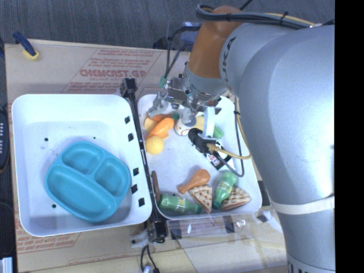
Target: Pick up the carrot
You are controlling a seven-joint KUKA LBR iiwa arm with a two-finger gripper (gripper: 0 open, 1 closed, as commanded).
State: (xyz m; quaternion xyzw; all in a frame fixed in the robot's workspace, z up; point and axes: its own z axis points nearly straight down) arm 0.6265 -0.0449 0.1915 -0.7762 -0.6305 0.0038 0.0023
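In the camera view, the carrot is seen lying in the right bin, near its far left corner, just above a yellow lemon-like fruit. The hand is held low over that corner, just beside the carrot; whether it is released or clenched cannot be told. A blue divided tray is seen in the left bin.

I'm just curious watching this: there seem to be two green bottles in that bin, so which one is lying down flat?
The darker green bottle along the right bin's near edge lies flat. The lighter green bottle is propped across the sandwich wedges.
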